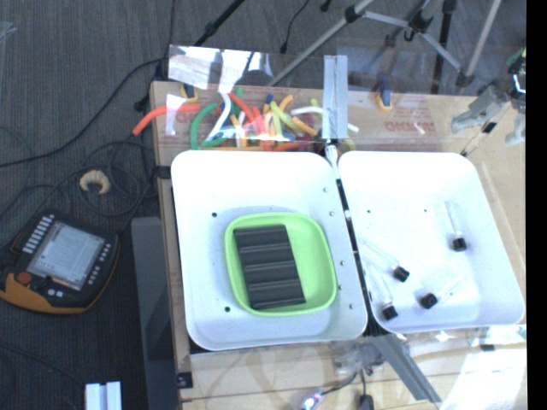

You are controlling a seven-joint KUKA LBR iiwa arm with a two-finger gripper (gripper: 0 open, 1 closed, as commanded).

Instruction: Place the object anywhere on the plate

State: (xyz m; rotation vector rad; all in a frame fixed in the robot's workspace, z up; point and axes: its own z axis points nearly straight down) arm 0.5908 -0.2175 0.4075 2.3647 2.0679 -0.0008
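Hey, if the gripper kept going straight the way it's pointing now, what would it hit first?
Probably the brown cardboard strip behind the right white bin; the gripper points leftward from the upper right, but depth is unclear.

A grey metal tool (489,109) with blurred detail.

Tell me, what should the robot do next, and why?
Probably reach down into the right bin toward one black-capped tube. The green plate in the left bin already carries a dark block, while the tubes lie loose.
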